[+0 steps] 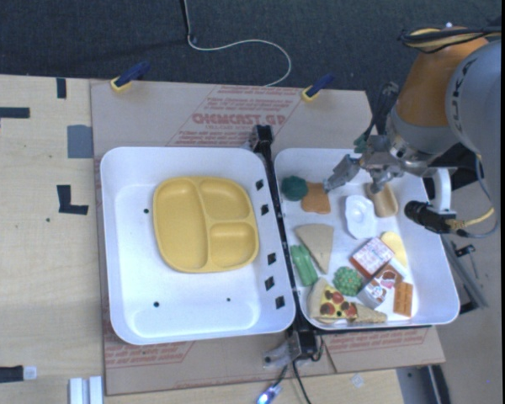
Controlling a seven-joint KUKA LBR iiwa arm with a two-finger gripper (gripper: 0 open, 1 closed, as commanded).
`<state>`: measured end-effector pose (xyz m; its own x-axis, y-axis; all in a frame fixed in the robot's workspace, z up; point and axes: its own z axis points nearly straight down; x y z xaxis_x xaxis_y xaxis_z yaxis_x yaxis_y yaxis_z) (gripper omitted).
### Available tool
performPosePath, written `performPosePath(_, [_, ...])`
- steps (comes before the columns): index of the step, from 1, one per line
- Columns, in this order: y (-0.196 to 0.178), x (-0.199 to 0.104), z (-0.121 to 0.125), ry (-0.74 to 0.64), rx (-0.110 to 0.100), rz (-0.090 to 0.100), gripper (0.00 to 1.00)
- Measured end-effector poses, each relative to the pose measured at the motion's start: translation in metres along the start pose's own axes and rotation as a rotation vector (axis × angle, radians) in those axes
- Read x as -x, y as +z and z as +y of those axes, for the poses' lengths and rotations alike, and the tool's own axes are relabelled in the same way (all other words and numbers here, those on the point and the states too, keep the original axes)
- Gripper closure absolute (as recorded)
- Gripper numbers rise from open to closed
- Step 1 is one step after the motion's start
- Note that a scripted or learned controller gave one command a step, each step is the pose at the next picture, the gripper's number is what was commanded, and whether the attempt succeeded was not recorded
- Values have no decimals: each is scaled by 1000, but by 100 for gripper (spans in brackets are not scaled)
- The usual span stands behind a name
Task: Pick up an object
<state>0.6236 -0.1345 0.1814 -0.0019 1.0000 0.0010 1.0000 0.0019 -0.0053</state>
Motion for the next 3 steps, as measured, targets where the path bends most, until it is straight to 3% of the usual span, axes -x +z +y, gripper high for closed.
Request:
performPosePath(1, [103,-33,45,-2,-2,-3,0])
performPosePath(2, [89,-32,46,-3,3,-4,100])
performPosePath(3, [-6,-106,4,-6,6,2,100])
